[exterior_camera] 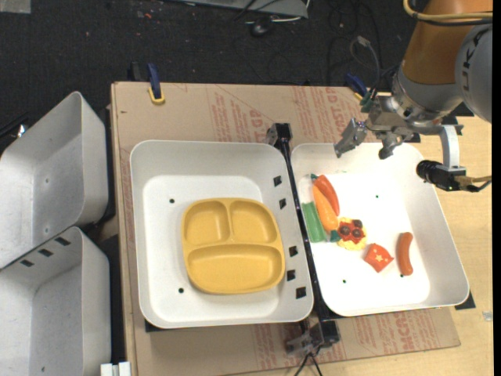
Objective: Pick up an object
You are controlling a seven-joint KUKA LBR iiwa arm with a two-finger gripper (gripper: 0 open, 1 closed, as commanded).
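The right bin [423,202] holds several toy foods. An orange carrot [328,197] and a green piece [313,220] lie by its left wall. Beside them sit a small yellow item with dark berries [351,233], a red piece [378,257] and a brown sausage [405,253]. My gripper [367,142] hangs above the bin's far edge, well clear of the foods. Its two fingers stand spread apart, open, with nothing between them.
The left bin [156,210] bears a yellow divided tray [232,245]. Black clips line the seam between the two bins [291,225]. Two spare white bins [47,178] lie off the bench at the left. A cable with a connector [442,172] hangs by the arm.
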